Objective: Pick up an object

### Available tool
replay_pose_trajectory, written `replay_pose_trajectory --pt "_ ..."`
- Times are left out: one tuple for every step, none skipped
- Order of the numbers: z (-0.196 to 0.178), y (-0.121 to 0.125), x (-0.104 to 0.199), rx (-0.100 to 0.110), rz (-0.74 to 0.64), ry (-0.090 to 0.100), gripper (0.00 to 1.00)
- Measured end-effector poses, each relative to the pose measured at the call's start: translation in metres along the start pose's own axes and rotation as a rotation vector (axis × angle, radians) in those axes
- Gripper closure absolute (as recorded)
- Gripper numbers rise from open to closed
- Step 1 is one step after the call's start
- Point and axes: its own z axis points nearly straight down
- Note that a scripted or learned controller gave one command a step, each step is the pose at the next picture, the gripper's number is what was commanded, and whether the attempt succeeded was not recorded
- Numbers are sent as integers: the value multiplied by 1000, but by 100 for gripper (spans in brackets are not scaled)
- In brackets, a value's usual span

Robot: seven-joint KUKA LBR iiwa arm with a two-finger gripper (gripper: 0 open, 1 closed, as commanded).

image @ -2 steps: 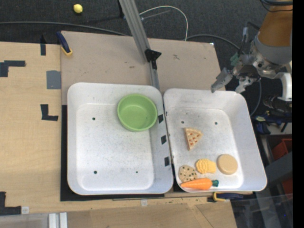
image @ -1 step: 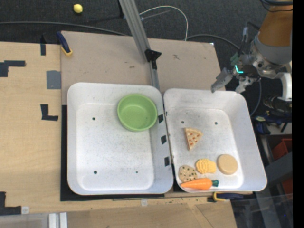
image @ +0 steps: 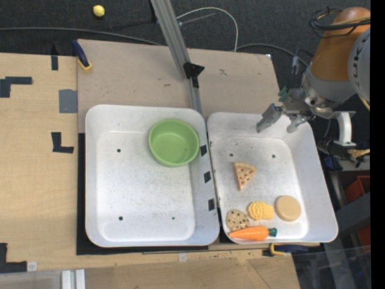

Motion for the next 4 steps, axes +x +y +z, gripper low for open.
replay_pose_trajectory --pt "55 9 6 -2 -1 0 0" --pt "100 5 8 -1 0 -1 0" --pt "87 6 8 -5 -2 -1 100" --pt "36 -3 6 -11 1 -1 100"
